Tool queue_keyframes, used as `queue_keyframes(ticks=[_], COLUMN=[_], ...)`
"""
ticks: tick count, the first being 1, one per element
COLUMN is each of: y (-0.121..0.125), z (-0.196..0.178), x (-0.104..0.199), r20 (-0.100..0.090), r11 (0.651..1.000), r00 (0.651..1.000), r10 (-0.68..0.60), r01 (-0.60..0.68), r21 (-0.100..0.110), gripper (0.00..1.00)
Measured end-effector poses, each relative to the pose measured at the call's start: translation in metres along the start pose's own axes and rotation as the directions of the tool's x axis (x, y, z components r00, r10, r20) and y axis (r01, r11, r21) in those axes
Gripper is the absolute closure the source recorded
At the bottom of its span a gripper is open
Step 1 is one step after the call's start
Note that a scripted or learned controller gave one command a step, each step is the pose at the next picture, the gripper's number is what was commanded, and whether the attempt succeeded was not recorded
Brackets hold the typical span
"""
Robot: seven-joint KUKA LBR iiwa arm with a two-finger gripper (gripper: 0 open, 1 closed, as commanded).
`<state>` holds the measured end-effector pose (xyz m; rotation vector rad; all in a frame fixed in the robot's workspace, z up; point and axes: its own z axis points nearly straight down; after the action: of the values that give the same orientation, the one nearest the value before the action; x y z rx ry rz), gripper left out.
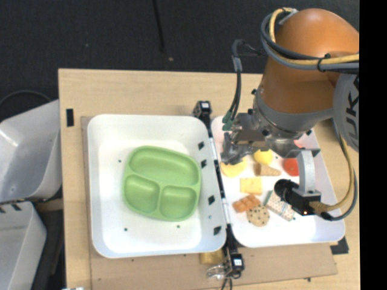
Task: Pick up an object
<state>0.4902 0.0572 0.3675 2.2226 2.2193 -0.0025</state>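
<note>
My gripper (233, 154) hangs low over the left part of the right bin (284, 237), under the big orange wrist. Just below it lies a pale yellow piece (231, 169). Close by are a yellow round item (263, 157), a yellow cheese-like square (251, 185), a tan chunk (266, 170), an orange piece (244, 204), a cookie (258, 215), a red item (291, 166) and a speckled white wafer (279, 208). I see nothing between the fingers.
The left bin (109, 222) holds a green divided plate (162, 183). A divider with black clips (213, 180) separates the two bins. The wooden bench (133, 86) runs around both bins.
</note>
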Motion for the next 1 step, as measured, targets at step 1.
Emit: queue_keyframes(ticks=[1], y=[0.0008], z=[-0.0104], x=[0.0013], r20=[0.001], r11=[1.000], r00=[1.000], r10=[-0.013], r01=[0.013], r21=[0.000], gripper=[1.00])
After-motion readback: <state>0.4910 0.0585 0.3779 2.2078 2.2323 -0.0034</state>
